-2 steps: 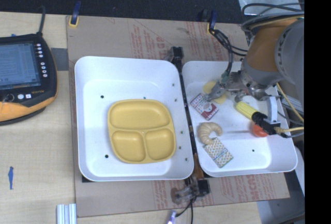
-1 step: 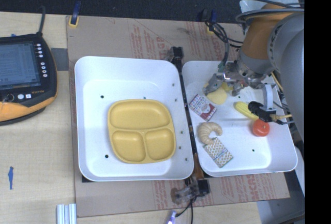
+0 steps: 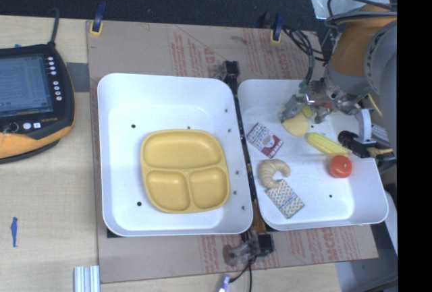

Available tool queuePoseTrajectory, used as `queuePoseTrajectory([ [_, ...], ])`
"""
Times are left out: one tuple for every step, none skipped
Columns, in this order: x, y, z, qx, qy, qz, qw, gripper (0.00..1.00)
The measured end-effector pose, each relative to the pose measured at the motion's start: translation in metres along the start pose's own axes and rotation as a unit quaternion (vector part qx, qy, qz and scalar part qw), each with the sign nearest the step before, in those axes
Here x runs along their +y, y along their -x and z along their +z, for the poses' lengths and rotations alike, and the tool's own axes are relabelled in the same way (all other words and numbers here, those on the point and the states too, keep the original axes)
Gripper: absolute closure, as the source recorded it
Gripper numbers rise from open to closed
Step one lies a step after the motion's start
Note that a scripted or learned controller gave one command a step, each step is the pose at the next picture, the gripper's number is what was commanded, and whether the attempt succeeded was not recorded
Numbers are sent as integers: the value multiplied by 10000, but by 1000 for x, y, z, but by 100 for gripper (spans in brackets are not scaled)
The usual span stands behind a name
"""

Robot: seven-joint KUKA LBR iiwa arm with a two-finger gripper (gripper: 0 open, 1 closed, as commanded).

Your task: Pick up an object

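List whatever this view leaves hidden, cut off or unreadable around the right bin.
- Gripper: the wrist covers it from above, so the state of the jaws is unclear.
- Pale yellow item: partly under the gripper; contact unclear.
- Two small packets: print too small to read.
- Arm: cut off by the right edge.

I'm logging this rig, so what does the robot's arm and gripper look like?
The arm is bulky and rounded, grey with a broad orange band above the wrist. Dark cables run beside it. The gripper is small, metallic grey with dark parts.
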State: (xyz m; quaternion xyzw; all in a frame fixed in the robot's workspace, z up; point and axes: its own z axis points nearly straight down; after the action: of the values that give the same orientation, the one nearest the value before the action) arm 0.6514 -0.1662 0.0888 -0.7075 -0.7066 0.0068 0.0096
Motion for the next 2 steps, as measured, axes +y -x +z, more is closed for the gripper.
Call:
queuePoseTrajectory([
  [1,19,-1,-8,30,-4,10000,0],
  [3,44,-104,-22,117,-23,9999,0],
])
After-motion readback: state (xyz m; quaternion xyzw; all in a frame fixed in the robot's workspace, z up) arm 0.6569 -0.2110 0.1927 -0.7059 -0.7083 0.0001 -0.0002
